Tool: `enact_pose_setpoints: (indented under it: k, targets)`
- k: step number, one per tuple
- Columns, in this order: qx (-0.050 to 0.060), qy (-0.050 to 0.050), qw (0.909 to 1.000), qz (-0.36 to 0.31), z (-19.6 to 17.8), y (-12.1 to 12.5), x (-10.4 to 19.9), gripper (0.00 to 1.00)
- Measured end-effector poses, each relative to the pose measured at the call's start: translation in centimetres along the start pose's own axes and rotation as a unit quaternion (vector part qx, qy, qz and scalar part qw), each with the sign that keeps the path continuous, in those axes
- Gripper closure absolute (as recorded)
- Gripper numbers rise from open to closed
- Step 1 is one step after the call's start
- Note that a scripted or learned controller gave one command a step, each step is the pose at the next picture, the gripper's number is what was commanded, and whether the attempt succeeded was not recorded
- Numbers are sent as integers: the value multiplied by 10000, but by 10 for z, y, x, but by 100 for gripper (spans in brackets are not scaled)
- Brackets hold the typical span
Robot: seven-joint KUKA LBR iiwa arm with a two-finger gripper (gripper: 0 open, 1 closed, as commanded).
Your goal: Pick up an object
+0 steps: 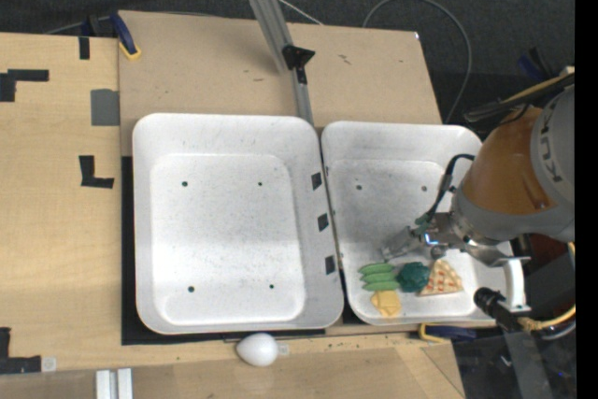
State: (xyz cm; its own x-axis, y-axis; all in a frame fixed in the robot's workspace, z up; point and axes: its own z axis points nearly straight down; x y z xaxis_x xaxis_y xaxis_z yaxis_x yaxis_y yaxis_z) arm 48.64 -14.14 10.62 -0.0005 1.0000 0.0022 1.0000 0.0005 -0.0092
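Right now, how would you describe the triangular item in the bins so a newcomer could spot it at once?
Start at the right-hand white bin and go to its near right corner, where a few small toys cluster below the tool. The triangular item is the rightmost, touching a dark green lump. Unlike its green and yellow neighbours, it is a tan wedge with red marks, like a pizza slice.

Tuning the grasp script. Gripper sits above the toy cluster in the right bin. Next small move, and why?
Probably a short descent toward the dark green object. The gripper sits just up-image of the cluster in the right bin, with nothing seen between its fingers. The green pod, yellow piece and pizza slice crowd close, so a centred drop seems safest.
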Motion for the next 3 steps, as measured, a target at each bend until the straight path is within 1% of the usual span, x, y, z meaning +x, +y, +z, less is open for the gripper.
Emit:
enact_pose_setpoints:
  k: [1, 2, 3]
  targets:
    - [-24, -3, 10000, -5, -13, 1, 0, 100]
    - [-66, -15, 10000, -10, -72, 5, 8, 100]
    - [-67, -17, 10000, -7, -125, 6, 8, 100]
